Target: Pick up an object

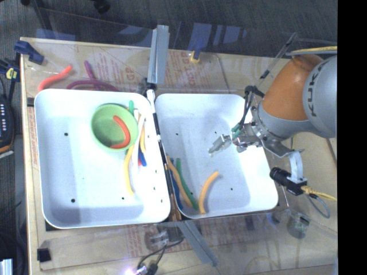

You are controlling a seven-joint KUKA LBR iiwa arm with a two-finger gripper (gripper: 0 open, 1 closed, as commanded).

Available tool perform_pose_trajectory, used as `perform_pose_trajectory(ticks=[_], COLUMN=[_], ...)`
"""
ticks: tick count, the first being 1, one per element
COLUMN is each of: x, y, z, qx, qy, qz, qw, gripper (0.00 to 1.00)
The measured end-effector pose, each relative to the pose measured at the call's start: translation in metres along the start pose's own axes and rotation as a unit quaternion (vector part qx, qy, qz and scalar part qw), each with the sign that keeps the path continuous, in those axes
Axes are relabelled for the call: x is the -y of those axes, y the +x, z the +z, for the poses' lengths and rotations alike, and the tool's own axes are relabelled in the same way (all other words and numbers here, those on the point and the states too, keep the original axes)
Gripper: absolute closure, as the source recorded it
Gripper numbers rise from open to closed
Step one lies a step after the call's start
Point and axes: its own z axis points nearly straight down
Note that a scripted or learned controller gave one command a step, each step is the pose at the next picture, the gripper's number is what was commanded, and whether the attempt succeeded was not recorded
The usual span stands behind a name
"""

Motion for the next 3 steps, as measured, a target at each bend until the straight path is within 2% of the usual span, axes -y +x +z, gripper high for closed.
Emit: perform_pose_trajectory(ticks=[1, 2, 3], x=[0.0354, 0.0352, 0.0351], y=[0.0084, 0.0074, 0.0074], z=[0.0852, 0.0753, 0.0752], qx=[0.0, 0.0, 0.001], qy=[-0.001, 0.0, 0.0], qz=[-0.055, -0.058, -0.058], qw=[0.9985, 0.9983, 0.9983], gripper=[0.0, 1.0, 0.0])
